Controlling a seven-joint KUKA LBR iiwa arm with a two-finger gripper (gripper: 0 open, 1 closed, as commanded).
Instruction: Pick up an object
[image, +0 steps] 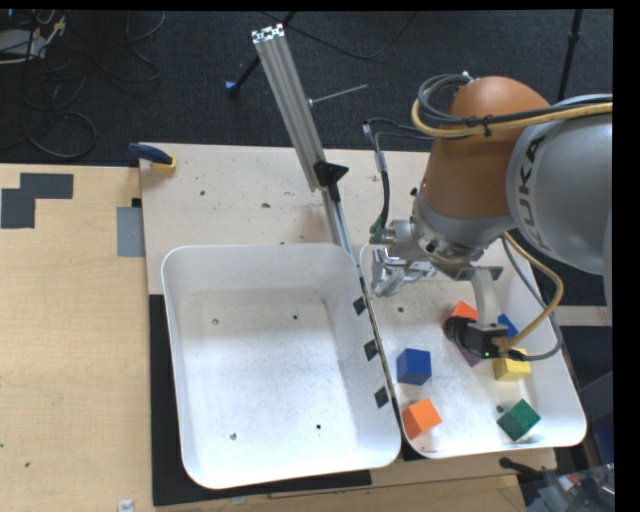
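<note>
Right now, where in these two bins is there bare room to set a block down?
The left bin has a bare white floor from its rim across to the divider. The right bin is crowded: blue cube, orange cube, green cube and yellow block, with the hand over its upper left. A small patch lies between the blue and green cubes.

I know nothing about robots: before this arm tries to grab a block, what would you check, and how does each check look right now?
1. Blocks lie in the right white bin: ok.
2. Blue cube and orange cube lie uncovered: ok.
3. Green cube stands apart from the others: ok.
4. Gripper over a block: not ok, it is near the bin's far left corner.
5. Something held already: cannot tell.
6. Yellow cube free of the cables: cannot tell.
</note>
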